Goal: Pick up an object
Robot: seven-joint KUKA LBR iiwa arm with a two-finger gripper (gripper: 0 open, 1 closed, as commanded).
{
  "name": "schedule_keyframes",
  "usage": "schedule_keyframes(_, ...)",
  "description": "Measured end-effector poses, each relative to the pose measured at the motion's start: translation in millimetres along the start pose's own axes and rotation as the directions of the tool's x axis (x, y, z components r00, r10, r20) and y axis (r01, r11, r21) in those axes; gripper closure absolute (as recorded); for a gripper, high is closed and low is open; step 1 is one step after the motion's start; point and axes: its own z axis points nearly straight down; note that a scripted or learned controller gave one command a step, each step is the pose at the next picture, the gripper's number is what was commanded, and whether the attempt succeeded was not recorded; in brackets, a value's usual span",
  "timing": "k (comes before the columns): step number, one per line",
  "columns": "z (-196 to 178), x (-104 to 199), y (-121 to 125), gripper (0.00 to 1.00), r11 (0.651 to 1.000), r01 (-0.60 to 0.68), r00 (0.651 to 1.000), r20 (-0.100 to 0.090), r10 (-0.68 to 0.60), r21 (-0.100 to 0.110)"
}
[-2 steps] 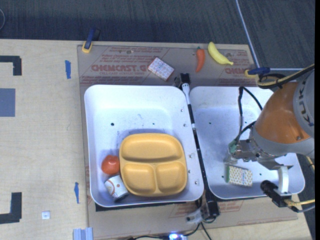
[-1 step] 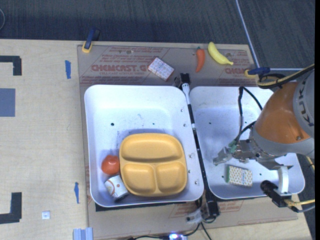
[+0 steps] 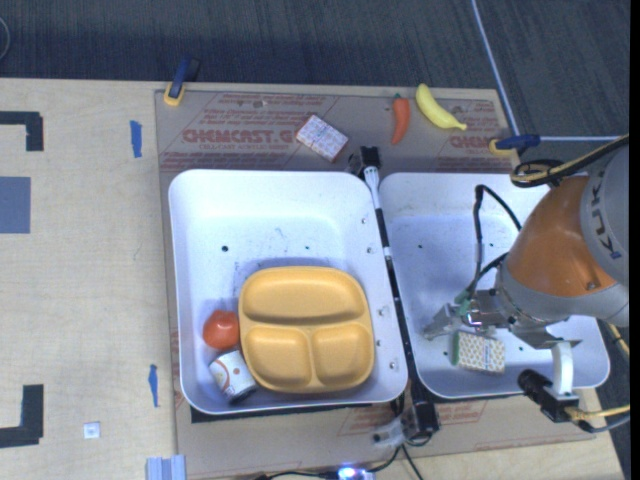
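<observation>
Pincer [image 3: 470, 320] is low in the right bin [image 3: 430, 268], poised for a grab right over the small pale sponge-like block [image 3: 480, 352] near its front wall, but its grip can't be told.

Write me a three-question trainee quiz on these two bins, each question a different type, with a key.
1. True or false: the yellow tray lies in the left bin.
2. Multiple choice: where is the sponge? A) on the bench above the bins B) in the right bin, below the gripper C) on the tray
3. Fill in: beside the tray's left edge sit an orange ball and a white ____.

Key: 1 true; 2 B; 3 cup
</observation>
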Motion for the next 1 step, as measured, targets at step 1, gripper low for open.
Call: schedule_keyframes(1,-10.2,0.2,1.4,1.0,1.0,0.0,1.0,0.0,0.0,-0.004)
